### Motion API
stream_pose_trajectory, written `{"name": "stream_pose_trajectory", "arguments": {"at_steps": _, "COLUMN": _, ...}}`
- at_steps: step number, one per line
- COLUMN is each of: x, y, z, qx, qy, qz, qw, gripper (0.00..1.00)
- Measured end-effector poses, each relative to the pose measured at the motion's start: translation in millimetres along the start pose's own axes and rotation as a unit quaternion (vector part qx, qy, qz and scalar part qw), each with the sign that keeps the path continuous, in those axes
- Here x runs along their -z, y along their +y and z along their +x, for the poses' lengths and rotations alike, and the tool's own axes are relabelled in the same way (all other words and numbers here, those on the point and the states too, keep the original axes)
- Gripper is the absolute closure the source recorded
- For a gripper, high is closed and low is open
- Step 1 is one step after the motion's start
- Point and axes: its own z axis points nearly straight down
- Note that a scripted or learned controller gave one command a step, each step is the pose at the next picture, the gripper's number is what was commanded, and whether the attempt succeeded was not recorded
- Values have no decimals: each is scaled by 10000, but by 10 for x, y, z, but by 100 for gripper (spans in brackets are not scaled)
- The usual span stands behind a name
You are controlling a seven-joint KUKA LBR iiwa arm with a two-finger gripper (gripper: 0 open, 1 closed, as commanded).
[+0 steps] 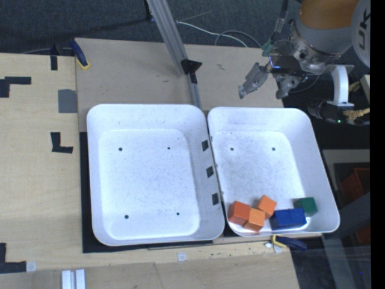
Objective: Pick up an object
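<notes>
Along the near edge of the right bin (313,131) lie several blocks: three orange cubes (240,212) (267,205) (256,219), a blue block (287,219) and a small green block (307,206). My gripper (266,84) hangs high above the bench just beyond the right bin's far rim, well away from the blocks. Its two fingers are spread apart with nothing between them.
The left bin (96,161) sits beside the right one, with small black tabs along the shared wall. A slanted metal rail (171,35) runs from the top toward the bins' junction. Cables (325,110) lie right of the bench.
</notes>
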Motion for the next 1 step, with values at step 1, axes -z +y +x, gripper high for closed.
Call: {"name": "stream_pose_trajectory", "arguments": {"at_steps": 1, "x": 73, "y": -83, "z": -603, "qx": -11, "qy": 8, "qz": 12, "qw": 10000, "gripper": 0}}
